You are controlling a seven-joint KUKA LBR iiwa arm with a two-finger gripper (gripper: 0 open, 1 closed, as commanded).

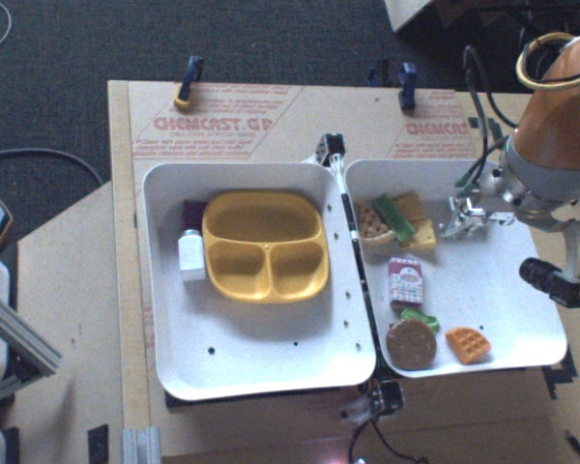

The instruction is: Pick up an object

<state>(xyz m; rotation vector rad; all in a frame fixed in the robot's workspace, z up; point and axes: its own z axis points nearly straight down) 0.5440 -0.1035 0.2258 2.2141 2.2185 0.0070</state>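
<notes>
Currently I cannot tell whether the end effector [461, 217] is spread or pressed together; it hangs in the right bin [522, 346], just right of the yellow wedge [423, 237] and green strip [398, 217]. These overlap the round cracker [371, 222], so I judge a descent could knock the stack aside.

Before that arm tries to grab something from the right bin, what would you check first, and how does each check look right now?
1. Objects within the right bin: ok; several lie there.
2. Gripper over that bin: ok, near its upper part.
3. Gripper carrying nothing: cannot tell; too blurred.
4. Nearest target free to lift: not ok; the green piece overlaps the yellow piece.
5. Easier target apart from neighbours: ok; the orange waffle lies by itself.
</notes>
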